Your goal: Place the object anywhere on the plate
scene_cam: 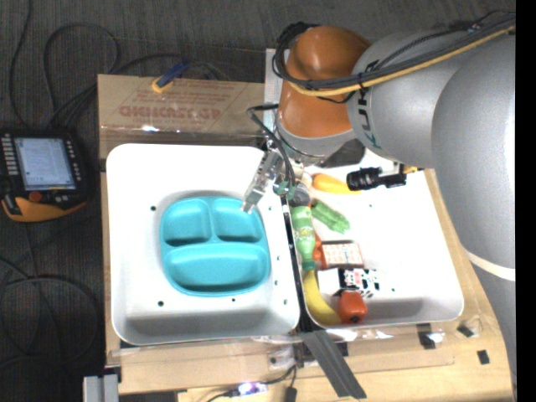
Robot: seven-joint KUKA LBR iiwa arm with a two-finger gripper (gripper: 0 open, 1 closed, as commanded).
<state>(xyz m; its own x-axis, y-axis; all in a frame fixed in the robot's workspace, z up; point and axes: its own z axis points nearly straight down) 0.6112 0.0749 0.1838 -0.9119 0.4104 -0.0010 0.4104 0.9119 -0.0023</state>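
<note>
The turquoise plate with three compartments lies in the left white bin. My gripper hangs over the plate's upper right corner, close to the divider between the bins, slanting down and to the left. No object shows at its tip. The right bin holds the loose objects: a green bottle, a green packet, a yellow-orange piece, a banana, a red and white box and a red item.
The arm's orange band and grey body cover the top of the right bin. A cardboard sheet lies behind the left bin. A teach pendant rests on the floor at left.
</note>
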